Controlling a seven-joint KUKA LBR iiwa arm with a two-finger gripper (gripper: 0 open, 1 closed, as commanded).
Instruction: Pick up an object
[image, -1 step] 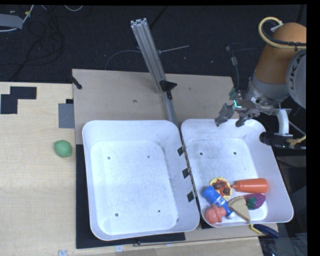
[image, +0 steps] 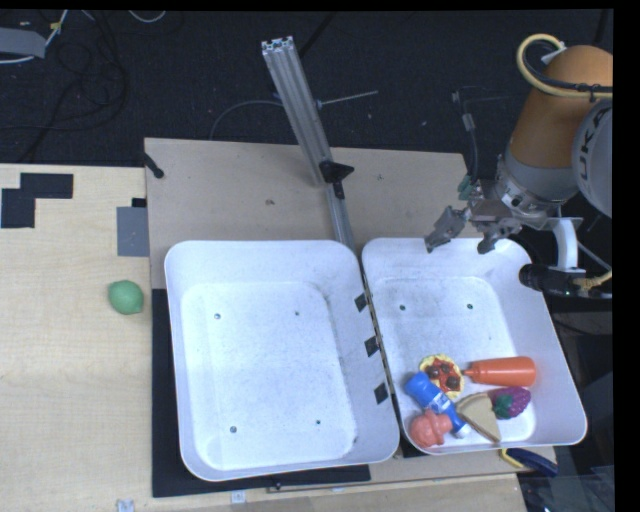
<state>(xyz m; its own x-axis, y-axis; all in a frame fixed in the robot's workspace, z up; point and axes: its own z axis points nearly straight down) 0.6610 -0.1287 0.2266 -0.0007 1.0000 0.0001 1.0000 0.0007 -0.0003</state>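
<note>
Looked down on two shallow white bins side by side, the left bin (image: 262, 360) beside the right bin (image: 470, 300). Found the gripper (image: 463, 238) above the right bin's far rim, fingers spread apart, nothing between them. Saw toys clustered in that bin's near corner: an orange bottle (image: 500, 372), a yellow-and-red piece (image: 441, 374), a blue piece (image: 431, 396), a pink piece (image: 430, 429), a tan wedge (image: 480, 414), a purple piece (image: 512, 403). Noted a green ball (image: 126, 297) on the wooden bench (image: 60, 400), well left of the bins.

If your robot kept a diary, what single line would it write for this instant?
gripper: open, holding nothing, above right bin far rim | toys: clustered in near corner, orange carrot on top | left bin | green ball: on bench, outside bins
</note>
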